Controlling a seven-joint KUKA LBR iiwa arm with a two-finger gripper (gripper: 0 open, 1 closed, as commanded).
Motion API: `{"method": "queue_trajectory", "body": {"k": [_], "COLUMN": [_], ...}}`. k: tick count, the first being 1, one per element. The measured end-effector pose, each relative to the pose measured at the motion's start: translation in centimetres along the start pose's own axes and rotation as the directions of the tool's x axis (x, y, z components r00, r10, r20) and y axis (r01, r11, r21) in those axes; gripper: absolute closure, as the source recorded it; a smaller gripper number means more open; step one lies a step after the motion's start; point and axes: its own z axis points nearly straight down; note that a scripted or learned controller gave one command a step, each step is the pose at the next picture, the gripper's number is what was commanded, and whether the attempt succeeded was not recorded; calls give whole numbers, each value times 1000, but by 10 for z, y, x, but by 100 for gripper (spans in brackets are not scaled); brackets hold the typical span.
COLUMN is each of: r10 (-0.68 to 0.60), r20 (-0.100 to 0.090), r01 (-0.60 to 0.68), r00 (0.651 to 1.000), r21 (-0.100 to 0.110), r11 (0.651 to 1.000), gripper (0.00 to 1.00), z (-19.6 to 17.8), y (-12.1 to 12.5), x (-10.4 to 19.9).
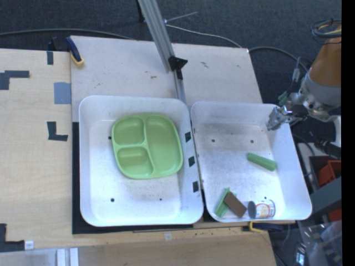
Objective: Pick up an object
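The right bin [222,121] holds a green stick-like piece [261,161] at its middle right. Along its front edge lie a green block [222,203], a brown block [235,204] and a small can on its side [261,209]. My gripper [275,118] hangs at the right bin's far right corner, over the rim, well away from these objects. Nothing shows between its fingers.
The left bin [94,148] holds a green divided plate [147,146]. A metal pole [158,26] slants down to the bins' shared far edge. Cables and equipment crowd the floor to the right of the bench.
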Motion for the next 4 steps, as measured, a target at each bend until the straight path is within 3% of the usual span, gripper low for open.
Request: {"method": "queue_trajectory", "body": {"k": [1,2,4], "r10": [0,-4,-5], "r20": [-2,-4,-4], "r01": [0,4,5], "r00": [1000,1000,1000], "r21": [4,8,7], "r11": [1000,1000,1000], "gripper": [100,100,100], "z": [-22,-15,-22], "y": [1,-10,1], "x": [0,57,162]}}
